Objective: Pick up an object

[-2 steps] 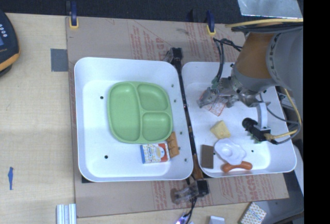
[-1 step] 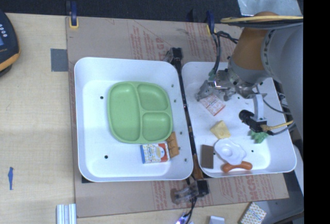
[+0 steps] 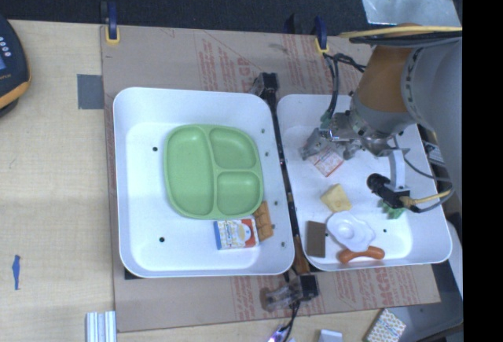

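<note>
Two white bins [image 3: 134, 175] on cardboard [image 3: 196, 57]

one fixed camera above, looking slantwise down on both bins [image 3: 126, 175].

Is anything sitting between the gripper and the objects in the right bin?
Nothing visible. The gripper is low in the right bin, right beside a small red-and-white packet; the yellow block lies apart, nearer the front.
</note>
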Robot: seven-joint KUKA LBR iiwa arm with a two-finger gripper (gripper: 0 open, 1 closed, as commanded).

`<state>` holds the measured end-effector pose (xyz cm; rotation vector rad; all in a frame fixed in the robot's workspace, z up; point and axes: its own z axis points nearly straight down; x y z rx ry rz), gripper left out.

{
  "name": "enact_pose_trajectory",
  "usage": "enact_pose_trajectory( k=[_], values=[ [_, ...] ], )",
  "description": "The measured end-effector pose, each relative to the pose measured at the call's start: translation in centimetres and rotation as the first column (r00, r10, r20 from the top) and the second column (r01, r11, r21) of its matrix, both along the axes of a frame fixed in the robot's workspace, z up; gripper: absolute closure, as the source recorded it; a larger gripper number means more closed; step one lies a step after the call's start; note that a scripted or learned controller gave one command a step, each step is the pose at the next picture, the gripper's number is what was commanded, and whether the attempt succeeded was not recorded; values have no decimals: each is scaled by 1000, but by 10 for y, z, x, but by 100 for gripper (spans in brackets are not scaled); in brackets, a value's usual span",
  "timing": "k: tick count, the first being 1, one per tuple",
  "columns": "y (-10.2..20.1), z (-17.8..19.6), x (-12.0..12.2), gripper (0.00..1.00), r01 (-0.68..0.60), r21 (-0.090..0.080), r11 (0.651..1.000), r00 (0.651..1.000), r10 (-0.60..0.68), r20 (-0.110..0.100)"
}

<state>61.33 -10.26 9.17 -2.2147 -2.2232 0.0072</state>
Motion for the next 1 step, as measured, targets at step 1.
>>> enact_pose_trajectory(
  k=[1],
  values=[
    [-1, 11, 0, 100, -1, 0, 1000, 1000, 1, -1]
  ],
)
